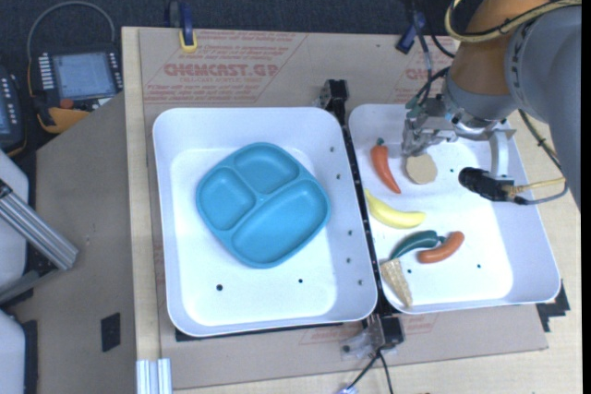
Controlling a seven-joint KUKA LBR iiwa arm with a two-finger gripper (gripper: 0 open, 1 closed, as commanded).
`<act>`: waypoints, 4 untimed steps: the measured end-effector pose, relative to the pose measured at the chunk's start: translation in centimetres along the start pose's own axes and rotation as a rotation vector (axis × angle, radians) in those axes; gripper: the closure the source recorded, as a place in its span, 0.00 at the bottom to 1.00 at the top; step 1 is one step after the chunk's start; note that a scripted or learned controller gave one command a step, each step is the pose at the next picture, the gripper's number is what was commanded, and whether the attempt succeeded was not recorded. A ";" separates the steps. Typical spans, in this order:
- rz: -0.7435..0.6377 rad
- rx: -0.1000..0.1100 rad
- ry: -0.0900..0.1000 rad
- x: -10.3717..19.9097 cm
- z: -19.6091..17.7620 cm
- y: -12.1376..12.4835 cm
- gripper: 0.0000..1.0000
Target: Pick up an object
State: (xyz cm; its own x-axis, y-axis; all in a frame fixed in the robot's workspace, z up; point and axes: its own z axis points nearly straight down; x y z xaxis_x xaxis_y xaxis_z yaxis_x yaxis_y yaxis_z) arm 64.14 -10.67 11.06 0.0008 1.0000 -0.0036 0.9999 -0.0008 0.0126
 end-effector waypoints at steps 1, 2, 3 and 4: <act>-0.002 0.004 0.002 -0.3 -6.2 0.8 1.00; -0.003 0.003 0.001 -0.2 -12.7 1.1 1.00; -0.002 0.008 0.002 -0.2 -13.1 1.2 1.00; -0.007 0.015 0.006 5.7 -11.9 0.9 1.00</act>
State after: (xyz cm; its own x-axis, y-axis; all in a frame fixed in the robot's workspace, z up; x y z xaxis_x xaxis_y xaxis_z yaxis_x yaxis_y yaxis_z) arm 64.91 -4.92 22.99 -0.0058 1.0000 0.0018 1.0000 0.0058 -0.0028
